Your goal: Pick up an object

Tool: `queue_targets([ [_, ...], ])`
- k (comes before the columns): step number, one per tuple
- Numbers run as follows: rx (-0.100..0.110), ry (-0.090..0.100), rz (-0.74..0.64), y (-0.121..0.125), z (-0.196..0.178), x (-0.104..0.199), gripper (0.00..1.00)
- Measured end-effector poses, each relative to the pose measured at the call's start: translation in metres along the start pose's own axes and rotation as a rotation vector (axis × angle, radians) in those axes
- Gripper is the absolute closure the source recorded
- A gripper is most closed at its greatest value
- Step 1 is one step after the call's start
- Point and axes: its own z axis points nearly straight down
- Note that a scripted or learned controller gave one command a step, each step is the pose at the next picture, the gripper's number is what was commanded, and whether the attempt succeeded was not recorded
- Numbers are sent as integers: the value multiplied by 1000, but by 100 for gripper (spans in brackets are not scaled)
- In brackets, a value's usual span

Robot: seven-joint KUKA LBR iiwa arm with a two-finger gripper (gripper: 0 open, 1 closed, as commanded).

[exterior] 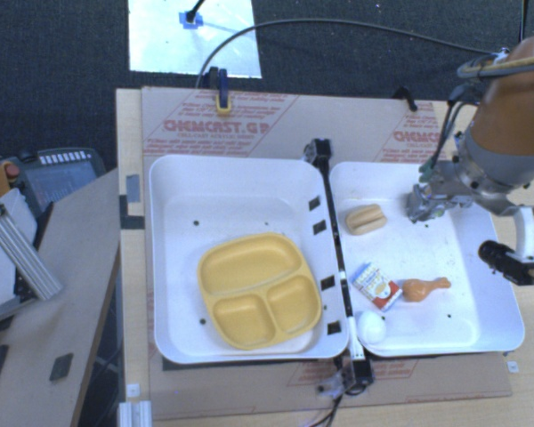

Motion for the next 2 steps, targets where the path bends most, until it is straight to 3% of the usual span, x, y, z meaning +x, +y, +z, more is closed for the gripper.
queue_targets([
  [2, 2, 0, 0, 7, 15, 109, 100],
])
